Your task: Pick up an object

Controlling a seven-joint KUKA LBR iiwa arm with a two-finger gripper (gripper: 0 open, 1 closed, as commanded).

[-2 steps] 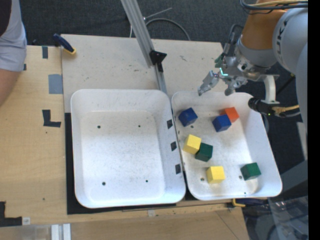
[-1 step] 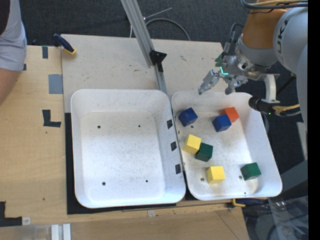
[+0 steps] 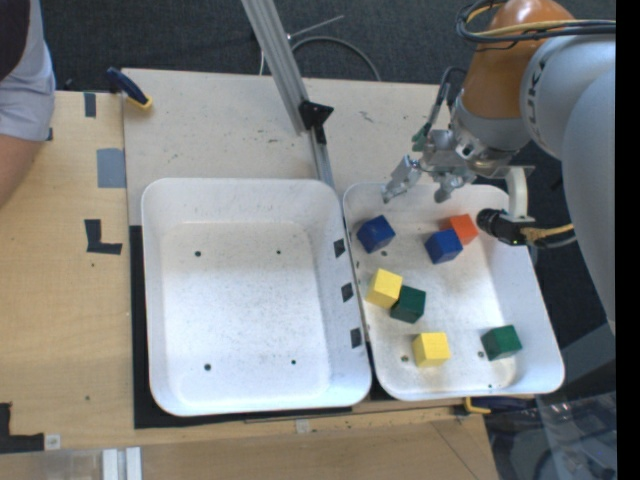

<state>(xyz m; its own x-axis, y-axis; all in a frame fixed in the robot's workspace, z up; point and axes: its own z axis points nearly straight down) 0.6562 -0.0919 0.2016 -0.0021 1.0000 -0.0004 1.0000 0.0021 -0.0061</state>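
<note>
Several small blocks lie in the right bin [image 3: 530, 313]: a blue one [image 3: 375, 233] at the far left, a second blue one [image 3: 443, 246] touching an orange one [image 3: 462, 228], a yellow one [image 3: 384, 287] against a dark green one [image 3: 408, 304], another yellow one [image 3: 432, 348] and a green one [image 3: 501, 342] near the front. My gripper [image 3: 422, 185] hangs over the bin's far edge, above and between the blue blocks. Its fingers [image 3: 400, 182] stand apart with nothing between them.
The left bin [image 3: 245, 293] sits beside the right one. A slanted metal bar [image 3: 285, 58] crosses the bench behind the bins. A person's arm [image 3: 20, 58] shows at the far left edge. A blue and yellow tool [image 3: 130, 88] lies on the bench.
</note>
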